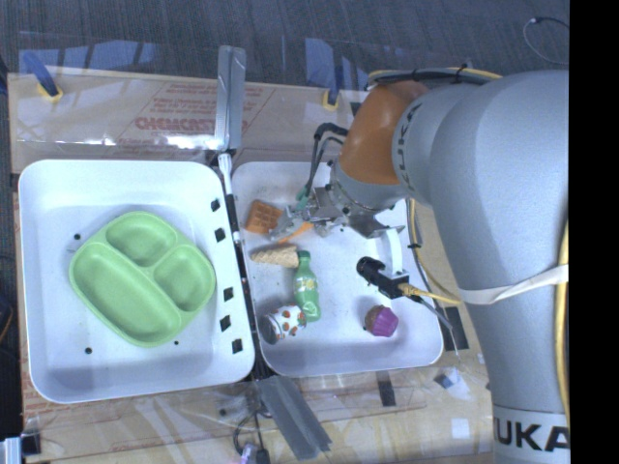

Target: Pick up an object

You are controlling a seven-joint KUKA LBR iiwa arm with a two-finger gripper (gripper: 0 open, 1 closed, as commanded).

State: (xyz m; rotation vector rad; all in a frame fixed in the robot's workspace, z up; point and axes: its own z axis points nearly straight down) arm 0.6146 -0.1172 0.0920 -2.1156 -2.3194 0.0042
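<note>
The gripper (308, 211) hung low in the right bin (426, 351), its opening impossible to judge, with an orange block (261, 217) just beside it as the likeliest target. Bread roll (276, 255), green bottle (306, 286), small can (283, 323) and purple cup (381, 320) lay scattered nearby; the left bin (44, 356) held a green divided plate (141, 276).

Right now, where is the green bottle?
The green bottle lies in the right bin, near its middle, just below the bread roll and above the small cup.
</note>
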